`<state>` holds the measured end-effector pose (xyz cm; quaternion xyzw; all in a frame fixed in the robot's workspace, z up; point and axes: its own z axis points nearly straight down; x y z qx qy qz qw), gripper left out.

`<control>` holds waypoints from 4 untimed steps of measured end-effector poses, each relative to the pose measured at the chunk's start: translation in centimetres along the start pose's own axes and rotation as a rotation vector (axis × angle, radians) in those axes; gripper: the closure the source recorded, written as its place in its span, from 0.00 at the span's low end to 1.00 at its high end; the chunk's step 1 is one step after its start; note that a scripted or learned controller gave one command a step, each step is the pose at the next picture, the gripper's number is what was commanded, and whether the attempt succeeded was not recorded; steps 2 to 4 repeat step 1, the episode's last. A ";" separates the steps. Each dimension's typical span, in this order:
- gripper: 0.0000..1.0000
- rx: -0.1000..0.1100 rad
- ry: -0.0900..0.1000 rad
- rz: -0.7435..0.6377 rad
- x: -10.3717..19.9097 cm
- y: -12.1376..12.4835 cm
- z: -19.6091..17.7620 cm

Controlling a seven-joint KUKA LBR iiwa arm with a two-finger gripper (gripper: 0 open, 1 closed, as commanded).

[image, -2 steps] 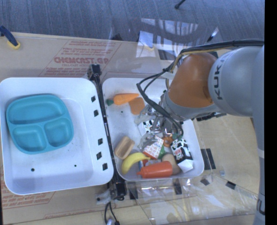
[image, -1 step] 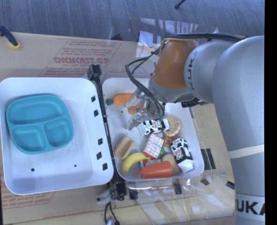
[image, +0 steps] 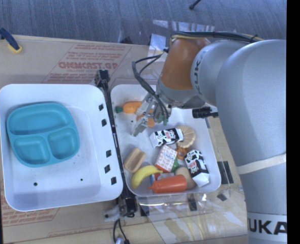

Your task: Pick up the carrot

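Gripper (image: 146, 117): lowered into right bin (image: 209, 136), far end; finger state cannot be told.
Carrot (image: 131, 107): lying just left of gripper, near bin's far-left corner.
Left bin (image: 53, 187): holds blue tray (image: 40, 132).

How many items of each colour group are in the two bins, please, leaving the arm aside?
Blue: 1, the divided tray
Orange: 1, the carrot
Yellow: 1, the banana
Red: 1, the red piece
Black and white: 2, the cow-print cartons
Tan: 2, the bread pieces
Red and white: 1, the box
Total: 9 that I can tell apart
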<state>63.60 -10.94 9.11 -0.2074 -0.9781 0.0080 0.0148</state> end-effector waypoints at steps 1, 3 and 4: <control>1.00 -0.008 -0.023 -0.010 -0.4 0.5 -1.3; 1.00 -0.008 -0.023 -0.010 -0.4 0.5 -1.3; 1.00 -0.008 -0.023 -0.010 -0.4 0.5 -1.3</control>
